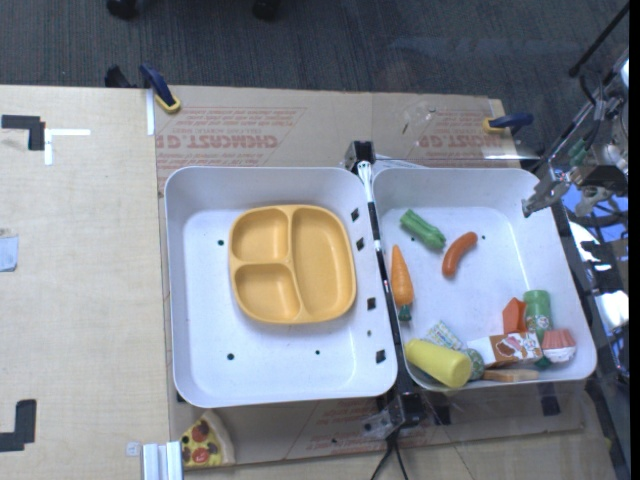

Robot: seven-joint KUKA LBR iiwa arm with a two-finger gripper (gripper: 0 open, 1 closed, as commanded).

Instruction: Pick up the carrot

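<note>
The carrot (401, 276) is orange with a small green stub at its near end. It lies lengthwise along the left wall of the right bin (490, 293), close to the divider between the two bins. Nothing touches it. A green vegetable (423, 229) lies just behind and to its right, and an orange-red sausage (459, 253) sits further right.
A yellow divided plate (293, 263) sits in the left bin (195, 368). The right bin's near side holds a yellow cylinder (440, 362), a green bottle (537, 310) and small food boxes (520, 349). A toy pizza slice (203, 443) lies on the bench outside. Metal framework (585, 158) stands at the right.
</note>
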